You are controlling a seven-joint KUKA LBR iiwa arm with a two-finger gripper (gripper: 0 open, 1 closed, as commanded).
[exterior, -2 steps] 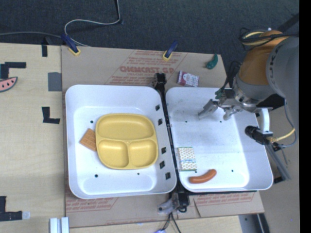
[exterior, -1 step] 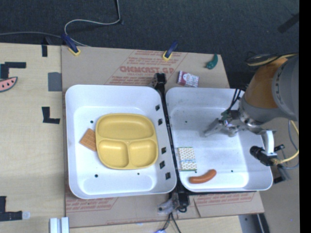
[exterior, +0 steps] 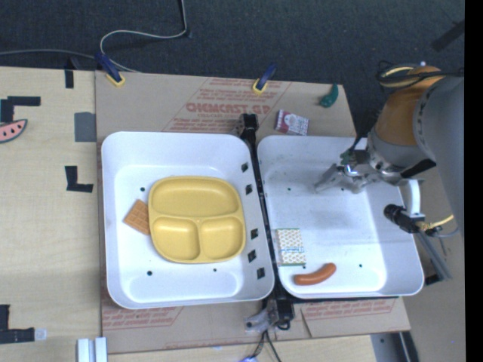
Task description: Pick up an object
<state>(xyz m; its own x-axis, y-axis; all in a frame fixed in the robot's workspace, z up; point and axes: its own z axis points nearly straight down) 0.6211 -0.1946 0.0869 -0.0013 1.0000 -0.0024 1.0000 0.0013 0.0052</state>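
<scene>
Nearest the camera, a toy hot dog lies along the front of the right bin, and just beside it, to its upper left, a small patterned packet sits against that bin's left wall. Across the divider, the left bin bears a yellow sectioned tray with a tan cracker-like piece tucked at its left edge, partly under it. Further back, the end effector hangs low over the upper middle of the right bin, well apart from the hot dog and the packet; its metal fingers point toward the left and nothing shows between them, though whether they are spread or closed I cannot tell. Behind it the grey arm reaches in from the right, its orange band above the wrist. Beyond the bins, on the cardboard-covered bench, lie a small red-and-white packet, two yellow-and-blue clips and a teal bit
</scene>
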